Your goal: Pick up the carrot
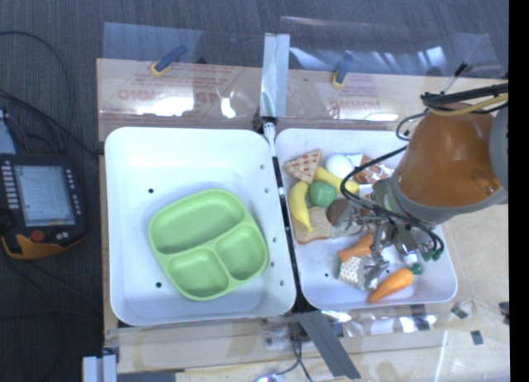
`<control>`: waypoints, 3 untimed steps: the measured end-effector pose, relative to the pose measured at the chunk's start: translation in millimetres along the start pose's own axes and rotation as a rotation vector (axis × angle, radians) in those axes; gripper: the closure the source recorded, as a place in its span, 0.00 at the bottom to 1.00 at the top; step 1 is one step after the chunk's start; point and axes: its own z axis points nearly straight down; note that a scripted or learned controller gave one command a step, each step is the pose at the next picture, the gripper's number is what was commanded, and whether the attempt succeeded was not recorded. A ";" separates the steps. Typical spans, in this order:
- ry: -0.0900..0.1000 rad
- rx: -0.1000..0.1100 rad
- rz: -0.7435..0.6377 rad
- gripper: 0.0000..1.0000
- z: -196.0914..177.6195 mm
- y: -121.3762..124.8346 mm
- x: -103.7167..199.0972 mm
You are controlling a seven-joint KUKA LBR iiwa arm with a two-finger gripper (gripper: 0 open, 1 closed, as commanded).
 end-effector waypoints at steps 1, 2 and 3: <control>-0.016 0.006 -0.034 0.00 73.0 -14.9 -9.3; -0.015 0.010 0.005 0.00 73.0 -9.7 -11.6; -0.023 0.012 0.003 1.00 61.5 -8.9 -14.7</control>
